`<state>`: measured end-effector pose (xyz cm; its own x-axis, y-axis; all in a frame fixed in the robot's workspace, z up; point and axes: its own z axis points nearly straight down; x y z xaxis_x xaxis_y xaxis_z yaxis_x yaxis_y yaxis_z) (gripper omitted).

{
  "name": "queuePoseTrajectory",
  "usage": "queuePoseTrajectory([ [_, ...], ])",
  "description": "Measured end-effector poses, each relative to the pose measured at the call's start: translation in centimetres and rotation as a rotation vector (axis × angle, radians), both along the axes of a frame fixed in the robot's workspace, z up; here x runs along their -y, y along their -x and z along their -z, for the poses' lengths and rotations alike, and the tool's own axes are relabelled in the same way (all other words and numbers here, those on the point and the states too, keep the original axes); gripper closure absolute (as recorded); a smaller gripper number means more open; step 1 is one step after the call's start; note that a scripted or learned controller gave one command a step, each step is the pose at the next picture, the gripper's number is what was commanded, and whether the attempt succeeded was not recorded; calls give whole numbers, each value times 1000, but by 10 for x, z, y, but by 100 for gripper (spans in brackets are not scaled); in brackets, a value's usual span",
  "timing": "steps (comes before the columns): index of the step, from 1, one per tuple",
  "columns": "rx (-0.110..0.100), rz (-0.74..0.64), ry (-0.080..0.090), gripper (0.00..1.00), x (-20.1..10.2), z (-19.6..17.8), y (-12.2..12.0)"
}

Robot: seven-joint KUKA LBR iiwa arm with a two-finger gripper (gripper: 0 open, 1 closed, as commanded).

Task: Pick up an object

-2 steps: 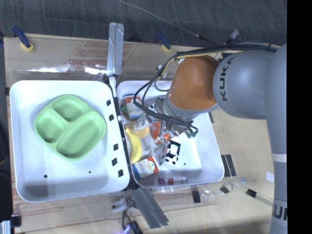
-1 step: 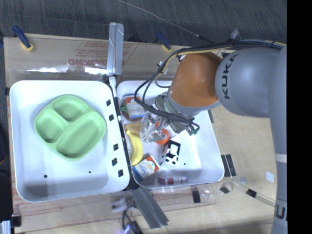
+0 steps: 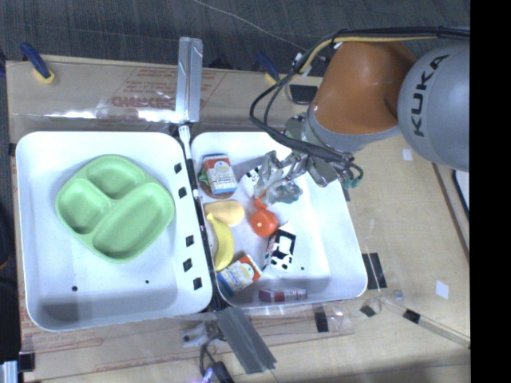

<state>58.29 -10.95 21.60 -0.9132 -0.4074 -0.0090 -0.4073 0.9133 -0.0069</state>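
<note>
The arm is reaching into the right bin from the right side, and its gripper is hanging low near the far edge of that bin, just above the things inside. The metal fingers are pointing down and look a little spread, with nothing pinched between them, so no object is being lifted yet.

The things to pick from are all lying in the right bin. A small carton is sitting near the far left corner. An orange toy is lying in the middle, just beside the gripper and on its near side. A yellow banana is lying along the left edge, with a pale yellow lump at its far end. A black and white tag is lying close to the orange toy, another little carton is near the near left corner, and a thin tube is resting along the near edge.

The left bin is holding a green divided plate.

So the job looks like it is only starting: the grab and the lift are both left to do.
</note>
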Motion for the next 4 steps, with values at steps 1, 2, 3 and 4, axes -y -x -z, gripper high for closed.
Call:
queuePoseTrajectory([
  [1,-7,0,-2,0,0,4,2],
  [2,-4,-45,-3,0,-8,121,20],
  [3,-5,-49,-3,100,-10,112,19],
  [4,-5,196,-2,100,11,31,44],
])
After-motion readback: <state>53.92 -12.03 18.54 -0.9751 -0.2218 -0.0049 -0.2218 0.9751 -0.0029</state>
